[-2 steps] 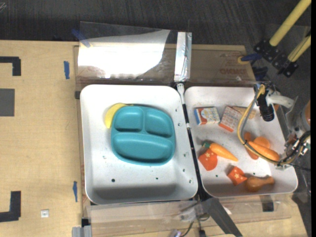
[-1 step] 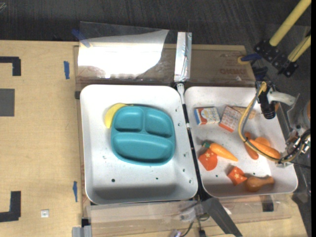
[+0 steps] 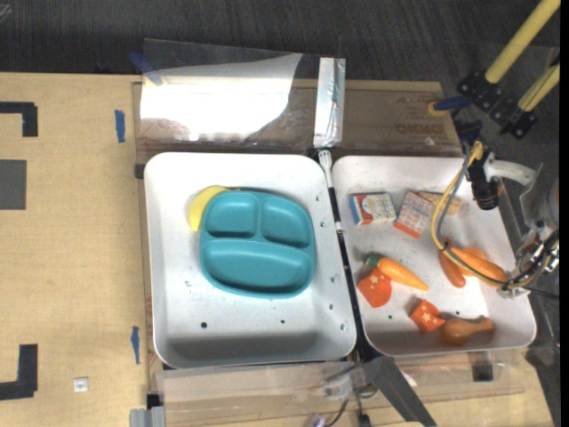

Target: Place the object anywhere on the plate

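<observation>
Toy food lies scattered in the right bin [image 3: 524, 327], to the right of the teal plate [image 3: 258, 243]: a carrot [image 3: 397, 273] nearest the plate, an orange-red piece [image 3: 375, 289] touching the carrot's lower side, a small red piece [image 3: 426, 316] further right and lower, and a brown drumstick-shaped piece [image 3: 464, 329] just beside that one. Two small printed boxes [image 3: 373, 208] [image 3: 414, 213] sit higher up, right of the plate, and an orange sausage-like piece [image 3: 478, 262] lies far right of it, near the bin's right wall.

The plate, with three compartments, rests in the left bin [image 3: 169, 310]. A yellow object [image 3: 203, 203] pokes out from under its upper left rim. White bin floor shows on all sides of the plate, widest below it and on its left. The ridge where the two bins meet runs just right of the plate.

The gripper [image 3: 538, 258] sits at the right bin's right edge, well apart from the plate, close to the sausage-like piece. Its fingers are too blurred and cut off to tell whether they are spread or closed, and nothing can be seen held between them. A yellow cable [image 3: 442, 212] loops from the arm over the right bin.
</observation>
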